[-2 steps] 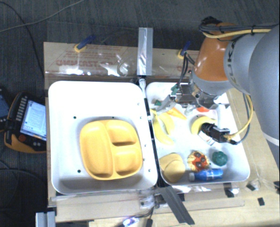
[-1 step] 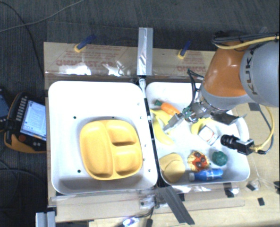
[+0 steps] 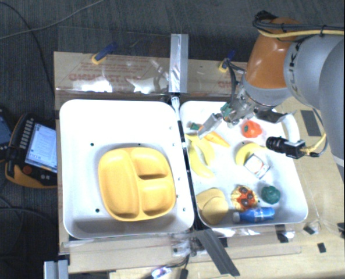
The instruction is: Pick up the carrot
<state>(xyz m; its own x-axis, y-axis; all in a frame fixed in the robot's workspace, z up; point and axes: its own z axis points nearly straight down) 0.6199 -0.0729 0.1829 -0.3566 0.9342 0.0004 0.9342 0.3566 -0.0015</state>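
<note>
The carrot [image 3: 217, 138] lies in the right bin [image 3: 297, 182], near its far left part, just past the banana [image 3: 199, 156]. We see the gripper [image 3: 209, 125] reaching in over that spot, its tip just above the carrot's left end, though we cannot tell how its jaws stand or whether they have hold of anything. In the left bin [image 3: 79, 127] we see a yellow divided plate [image 3: 138, 182].

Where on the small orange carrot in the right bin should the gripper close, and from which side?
Grip the small orange carrot across its thicker middle, coming straight down. It seems to lie flat, slanting, with the gripper right at its upper left end and the yellow banana close below left, so a sideways approach looks crowded.
</note>
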